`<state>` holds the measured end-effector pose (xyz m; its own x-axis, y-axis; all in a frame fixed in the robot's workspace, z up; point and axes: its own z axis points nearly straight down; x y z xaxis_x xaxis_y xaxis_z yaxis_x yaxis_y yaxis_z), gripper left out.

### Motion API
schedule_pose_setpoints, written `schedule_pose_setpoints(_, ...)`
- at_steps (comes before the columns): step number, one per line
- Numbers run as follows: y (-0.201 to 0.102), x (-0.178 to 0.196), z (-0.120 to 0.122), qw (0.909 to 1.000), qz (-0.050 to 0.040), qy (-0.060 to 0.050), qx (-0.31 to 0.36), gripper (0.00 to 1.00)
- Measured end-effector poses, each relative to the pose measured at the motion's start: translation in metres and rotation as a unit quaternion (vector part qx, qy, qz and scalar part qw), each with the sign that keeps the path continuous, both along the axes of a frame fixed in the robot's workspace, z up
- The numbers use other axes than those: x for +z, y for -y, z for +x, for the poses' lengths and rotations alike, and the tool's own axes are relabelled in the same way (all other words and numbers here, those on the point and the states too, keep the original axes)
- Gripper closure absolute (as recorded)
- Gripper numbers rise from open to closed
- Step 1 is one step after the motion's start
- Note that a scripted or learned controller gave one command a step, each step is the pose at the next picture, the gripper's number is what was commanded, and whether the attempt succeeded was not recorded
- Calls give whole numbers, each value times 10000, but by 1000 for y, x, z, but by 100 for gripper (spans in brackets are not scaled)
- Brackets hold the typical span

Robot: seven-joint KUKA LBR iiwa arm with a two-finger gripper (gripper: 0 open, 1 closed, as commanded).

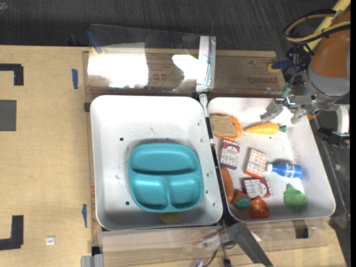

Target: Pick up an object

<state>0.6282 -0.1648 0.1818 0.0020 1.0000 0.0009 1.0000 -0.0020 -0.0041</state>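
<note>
Grey two-finger gripper (286, 110), on the arm with the orange band (329, 60): poised above the far right corner of the right-hand shallow white bin (325, 171), fingers spread apart with nothing between them, so released and unladen. Task status, as judged: nothing is picked yet; choosing a piece, closing on it and lifting all remain. Nearest candidate: one orange toy carrot with a green tip (262, 129), lying just below and to the left of the gripper, apart from it. Further contents of the same bin, outward: one tan toy bread slice (223, 125) at the far left corner; three small printed cartons, white and red (230, 153) (256, 162) (256, 187), grouped mid-bin; one blue and white bottle (286, 169) on its side, just right of the cartons; one green lumpy toy vegetable (295, 197) near the right wall; one long orange-red piece (226, 181) along the left wall; one small teal piece (243, 202) touching one red rounded piece (258, 207) at the near edge. Left-hand shallow white bin (105, 149): one teal plastic divided plate (165, 176), three compartments, well apart from the gripper. Bins: two, side by side. Total loose pieces in the right bin: ten, as far as can be counted.
</note>
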Motion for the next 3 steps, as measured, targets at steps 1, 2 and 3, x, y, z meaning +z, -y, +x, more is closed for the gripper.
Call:
schedule_pose_setpoints(1, -12, -71, 12, 9973, -43, 128, 726, 0)
schedule_pose_setpoints(2, -55, -95, 41, 9987, -22, 60, 513, 0)
schedule_pose_setpoints(3, -42, -96, -24, 9970, -8, 43, 770, 0)
